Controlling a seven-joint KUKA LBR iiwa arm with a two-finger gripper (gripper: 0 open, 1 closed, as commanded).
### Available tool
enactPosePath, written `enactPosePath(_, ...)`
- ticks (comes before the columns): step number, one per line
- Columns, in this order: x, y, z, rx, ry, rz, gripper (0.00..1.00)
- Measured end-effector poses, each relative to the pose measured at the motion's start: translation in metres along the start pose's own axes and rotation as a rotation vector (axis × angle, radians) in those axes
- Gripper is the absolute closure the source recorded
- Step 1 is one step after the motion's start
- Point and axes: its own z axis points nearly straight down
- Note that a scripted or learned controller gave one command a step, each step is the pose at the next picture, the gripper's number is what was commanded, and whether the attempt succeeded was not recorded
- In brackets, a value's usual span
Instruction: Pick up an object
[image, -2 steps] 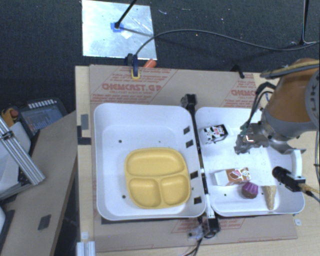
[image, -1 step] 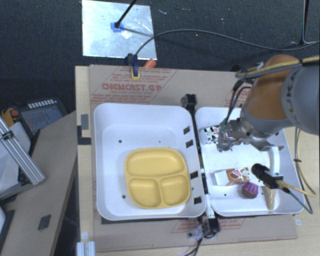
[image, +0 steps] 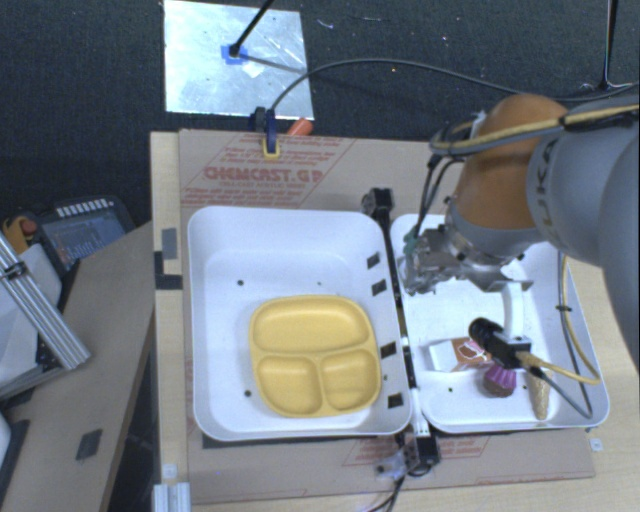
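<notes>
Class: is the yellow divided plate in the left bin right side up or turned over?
Right side up: the yellow plate shows three hollow compartments facing upward, lying flat in the left bin.

The grey arm (image: 590, 190) is cut off by the right edge and covers the far part of the right bin (image: 445, 315). In this bin a purple thing (image: 498, 381) and a pale cone-shaped thing (image: 540, 400) are too small to name. The hand (image: 420, 268) is blurred. An aluminium rail (image: 40, 310) is cut off at the left edge.

Yellow tray (image: 315, 355) (3 compartments) in bin (image: 280, 250)
</notes>
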Motion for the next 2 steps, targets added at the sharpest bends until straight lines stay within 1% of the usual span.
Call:
enactPosePath(1, 0.047, -0.003, -0.01, 0.0, 0.0, 0.0, 1.0)
enactPosePath(2, 0.096, 0.005, -0.004, 0.001, 0.001, 0.0, 1.0)
